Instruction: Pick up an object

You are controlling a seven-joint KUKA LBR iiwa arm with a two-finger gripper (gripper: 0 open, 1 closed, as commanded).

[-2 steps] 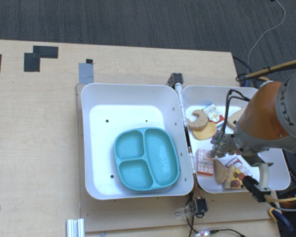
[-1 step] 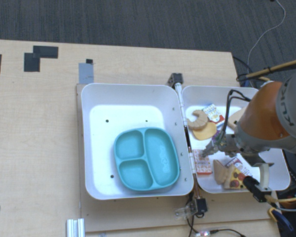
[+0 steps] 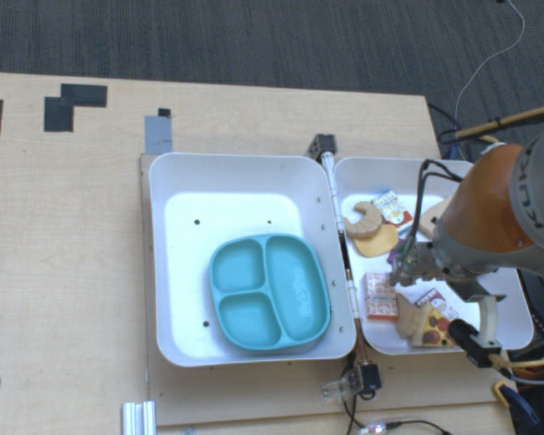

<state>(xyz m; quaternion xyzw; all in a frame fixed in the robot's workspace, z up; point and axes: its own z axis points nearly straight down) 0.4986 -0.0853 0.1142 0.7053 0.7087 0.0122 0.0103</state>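
I get bright, even overhead light; glare whitens the left shallow white plastic bin (image 3: 177,243), and small items look soft.

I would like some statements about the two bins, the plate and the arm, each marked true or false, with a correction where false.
1. The blue divided plate lies in the left bin. True.
2. The plate has two compartments. False: it has three, one long and two smaller.
3. The arm is above the right bin. True.
4. The small items are piled in the left bin. False: they lie in the right bin, among them a tan curved piece on a yellow piece and a red and white packet.
5. The plate is stacked with small items. False: its compartments hold nothing.
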